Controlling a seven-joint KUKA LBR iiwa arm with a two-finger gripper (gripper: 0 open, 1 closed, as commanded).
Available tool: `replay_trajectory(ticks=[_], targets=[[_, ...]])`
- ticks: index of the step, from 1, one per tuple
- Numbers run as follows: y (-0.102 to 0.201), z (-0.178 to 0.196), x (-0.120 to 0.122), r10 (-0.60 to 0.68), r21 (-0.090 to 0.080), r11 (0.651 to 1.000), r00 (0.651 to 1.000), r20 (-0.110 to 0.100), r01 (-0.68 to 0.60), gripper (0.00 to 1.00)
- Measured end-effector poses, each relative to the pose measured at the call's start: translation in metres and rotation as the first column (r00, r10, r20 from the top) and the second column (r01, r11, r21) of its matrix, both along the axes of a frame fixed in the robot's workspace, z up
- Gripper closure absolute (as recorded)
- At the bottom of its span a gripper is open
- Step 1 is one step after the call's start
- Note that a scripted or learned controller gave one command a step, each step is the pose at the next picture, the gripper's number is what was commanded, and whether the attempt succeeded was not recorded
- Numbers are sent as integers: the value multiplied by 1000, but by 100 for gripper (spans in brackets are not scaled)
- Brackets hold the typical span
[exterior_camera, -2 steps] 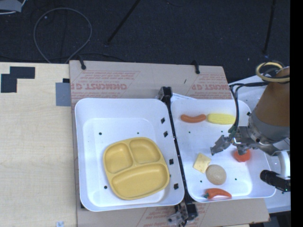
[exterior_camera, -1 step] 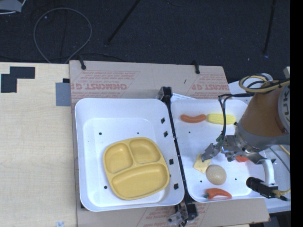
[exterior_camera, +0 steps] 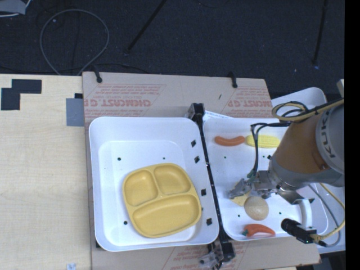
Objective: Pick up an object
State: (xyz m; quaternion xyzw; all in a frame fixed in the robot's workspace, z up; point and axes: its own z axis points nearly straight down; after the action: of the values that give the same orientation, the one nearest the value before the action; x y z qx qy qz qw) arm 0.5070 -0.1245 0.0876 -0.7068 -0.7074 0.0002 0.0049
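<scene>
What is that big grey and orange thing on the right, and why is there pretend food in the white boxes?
That is a robot arm. A camera above the bench looks down at a slant, and the arm reaches in from the right. At its end is a gripper, its little metal hand. I cannot tell if it is open or shut, or if it holds anything.

The two white boxes are shallow bins. The left bin holds a yellow plate with three sections. The right bin holds a toy sausage, a yellow toy like corn, a pale round ball just below the gripper, and a small red-orange piece. The robot's job is to pick one thing up.
</scene>
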Motion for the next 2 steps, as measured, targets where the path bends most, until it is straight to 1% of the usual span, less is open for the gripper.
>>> replay_trajectory(ticks=[1,2], targets=[[-3,12,0,-6,-5,1000,1000,3,6,100],[1,74,0,0,-6,1000,1000,8,0,100]])
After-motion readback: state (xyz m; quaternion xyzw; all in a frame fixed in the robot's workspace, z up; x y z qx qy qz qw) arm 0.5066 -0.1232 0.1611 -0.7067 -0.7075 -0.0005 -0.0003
